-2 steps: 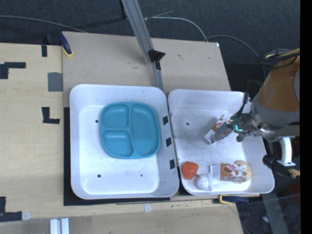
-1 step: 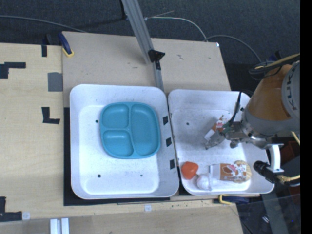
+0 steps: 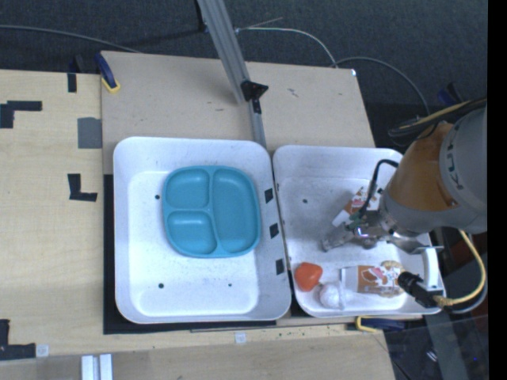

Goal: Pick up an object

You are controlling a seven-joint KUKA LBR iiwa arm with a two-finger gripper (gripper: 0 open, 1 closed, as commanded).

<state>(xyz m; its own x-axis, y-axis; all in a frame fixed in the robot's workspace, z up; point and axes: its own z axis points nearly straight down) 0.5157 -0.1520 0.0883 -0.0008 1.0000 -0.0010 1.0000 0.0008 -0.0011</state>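
My gripper (image 3: 342,238) low in the right white bin (image 3: 317,165), finger state I cannot tell; round orange object (image 3: 309,275), white ball (image 3: 329,295) and flat printed packet (image 3: 372,279) lie just below it, so a close may catch nothing.

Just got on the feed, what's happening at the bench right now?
The grey arm is reaching into the right bin, with its gripper low over the bin floor. An orange object, a white ball and a packet lie near the front edge. A blue divided plate sits in the left bin.
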